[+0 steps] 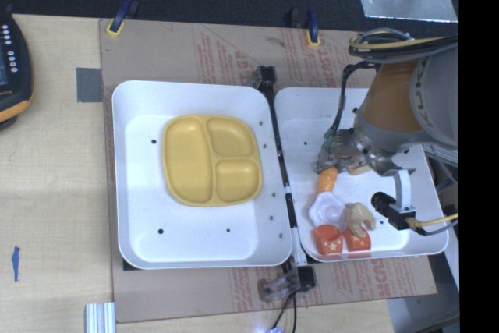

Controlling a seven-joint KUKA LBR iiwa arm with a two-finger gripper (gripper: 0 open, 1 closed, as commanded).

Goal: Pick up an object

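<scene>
So my gripper (pixel 334 160) is down in the right bin (pixel 300 121), about mid-bin, closer to the left wall than the right; honestly can't tell from this angle whether it's wide or narrow, my own wrist is in the way; nothing visibly held.

Closest thing is the orange piece (pixel 327 181), sitting right under the gripper's near side, touching or almost touching, can't say which; just below it is a white cup (pixel 327 209); beside the cup, a tan lump (pixel 359 217); then two red blocks, one (pixel 328 240) and the other (pixel 358 241), side by side against the bin's near edge. That whole bunch is packed tight in the near-left corner, pieces touching each other, so not much room between them or along that wall.

Open room: the far half of the right bin is bare white floor; my arm (pixel 398 101) hangs over its right side.

The left bin (pixel 125 168) has one yellow plate (pixel 211 160) roughly in the middle, three compartments, flat, well clear of every wall; bare floor all around it.
</scene>
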